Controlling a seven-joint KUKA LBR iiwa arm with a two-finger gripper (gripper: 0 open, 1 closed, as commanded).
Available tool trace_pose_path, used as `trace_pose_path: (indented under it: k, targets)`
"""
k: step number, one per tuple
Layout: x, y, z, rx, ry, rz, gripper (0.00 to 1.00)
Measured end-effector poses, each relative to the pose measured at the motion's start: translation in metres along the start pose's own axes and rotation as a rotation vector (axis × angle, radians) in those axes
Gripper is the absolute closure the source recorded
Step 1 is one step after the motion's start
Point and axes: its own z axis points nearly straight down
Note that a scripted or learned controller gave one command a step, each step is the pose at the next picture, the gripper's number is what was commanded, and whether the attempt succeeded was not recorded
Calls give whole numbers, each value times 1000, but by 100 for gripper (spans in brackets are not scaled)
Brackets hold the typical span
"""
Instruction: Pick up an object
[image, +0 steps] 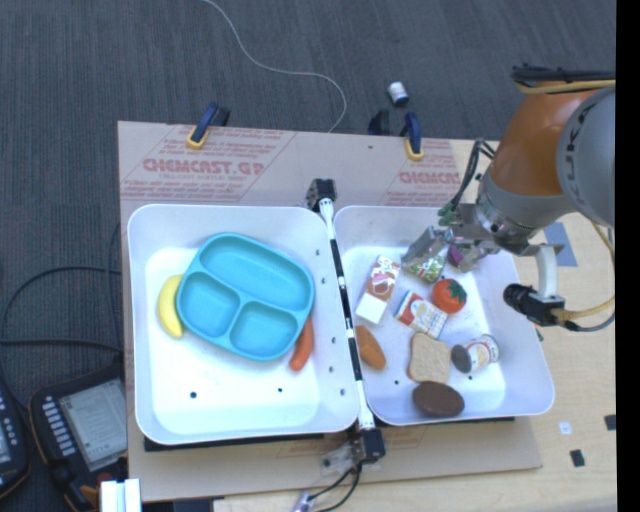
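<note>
Setting: dark grey carpeted floor (150, 70), on which sits a brown cardboard-faced bench board (250, 165) printed with red lettering and fixed by blue-and-yellow clamps (205, 122) along its far edge. A thin white cable (290, 70) loops across the carpet beyond.

Arm: grey KUKA arm with orange band (540, 140), entering from the right. Its two-finger claw (432, 248) hangs over the far part of the right-hand bin; whether the claw is spread or pressed together cannot be told.

Right shallow white bin (520, 350), beneath the claw. Contents:
- small green-and-white packet (430, 268), just below the claw tip; contact cannot be judged.
- red toy tomato with green stalk (450, 294), near the claw, toward the camera.
- red-and-white carton (383, 277), to the claw's left.
- white block (370, 308), next to that carton.
- red-and-yellow printed box (422, 317), nearer the camera than the tomato.
- orange-brown bread roll (371, 348).
- tan toast slice (430, 358).
- small tin with grey lid (474, 354).
- dark brown oval patty (438, 400), farthest from the claw in this bin.

Left shallow white bin (150, 300), well apart from the claw. Contents:
- light blue plastic three-compartment tray (245, 295).
- yellow banana (170, 306), against the tray's far-left side.
- orange carrot (302, 345), at the tray's edge nearest the claw.
</note>
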Motion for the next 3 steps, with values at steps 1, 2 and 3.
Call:
trace_pose_path:
  k: [1,2,3]
  targets:
    - [15,15,85,-27,-1,1,0]
    - [16,16,72,-29,3,0,100]
    - [16,16,73,-27,3,0,0]
